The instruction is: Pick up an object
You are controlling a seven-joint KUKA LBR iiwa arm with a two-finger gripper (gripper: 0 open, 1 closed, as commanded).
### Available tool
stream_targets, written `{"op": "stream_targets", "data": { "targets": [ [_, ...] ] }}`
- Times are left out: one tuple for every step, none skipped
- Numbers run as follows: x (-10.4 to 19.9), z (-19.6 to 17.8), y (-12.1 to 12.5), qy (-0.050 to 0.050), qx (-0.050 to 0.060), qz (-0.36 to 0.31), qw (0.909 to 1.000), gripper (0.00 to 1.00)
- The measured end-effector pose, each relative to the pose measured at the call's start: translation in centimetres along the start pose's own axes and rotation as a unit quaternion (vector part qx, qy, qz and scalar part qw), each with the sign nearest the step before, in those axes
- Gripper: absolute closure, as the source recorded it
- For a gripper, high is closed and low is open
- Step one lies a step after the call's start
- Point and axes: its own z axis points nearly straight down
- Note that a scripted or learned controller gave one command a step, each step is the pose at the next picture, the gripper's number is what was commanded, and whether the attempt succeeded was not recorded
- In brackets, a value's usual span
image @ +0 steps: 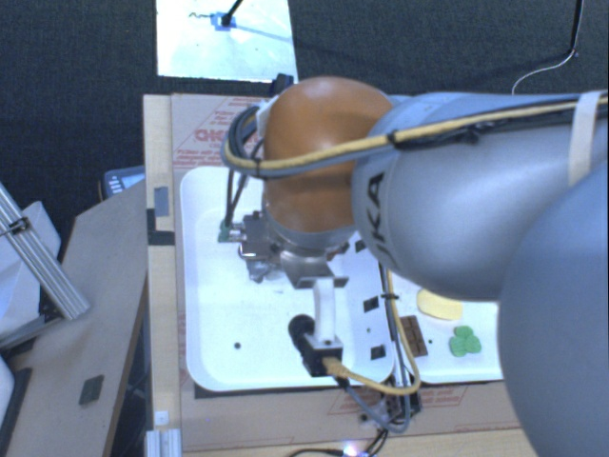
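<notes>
Grey arm (476, 208) crosses overhead; claw (262, 255) hangs over white bin (205, 350), spread or pressed together cannot be told; yellow piece (440, 305) and green piece (464, 342) lie apart from it, toward the view's right.

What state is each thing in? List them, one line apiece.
yellow piece, lying flat in the white bin, top edge hidden by the arm, not gripped
green piece, lying loose near the bin's front rim, untouched
arm, stretched over the bin, covering its middle
</notes>
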Motion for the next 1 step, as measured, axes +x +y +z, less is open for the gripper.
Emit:
{"op": "stream_targets", "data": {
  "targets": [
    [-0.01,0.78,-0.03,-0.001,0.001,0.000,1.0000,1.00]
  ]
}}
